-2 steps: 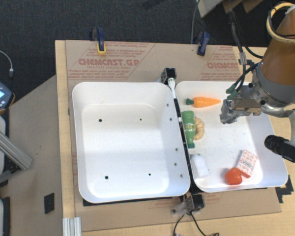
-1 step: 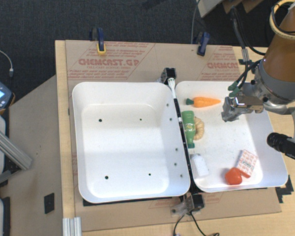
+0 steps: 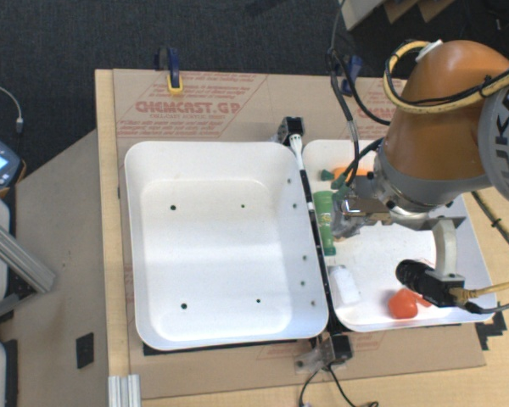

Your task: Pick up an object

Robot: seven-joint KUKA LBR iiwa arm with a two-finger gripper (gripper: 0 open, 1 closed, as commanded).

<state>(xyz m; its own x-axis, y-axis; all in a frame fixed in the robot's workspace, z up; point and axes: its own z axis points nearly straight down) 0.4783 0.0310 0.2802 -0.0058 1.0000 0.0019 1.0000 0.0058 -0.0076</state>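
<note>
Cardboard-topped bench (image 3: 204, 100) on dark carpet (image 3: 51, 41), two white bins (image 3: 144, 227); hand (image 3: 349, 214) opening impossible to tell.

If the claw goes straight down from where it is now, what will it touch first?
Probably the green object by the right bin's left wall: the claw hangs just beside it. Depth is unclear from this slanted view.

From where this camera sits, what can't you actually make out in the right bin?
- Gripper: blurred, tucked beneath the arm; finger state unreadable.
- Long green object: too small and blurry to identify.
- Round orange-red object: partly covered by a black fitting.
- Right white bin: far half hidden by the arm.
</note>
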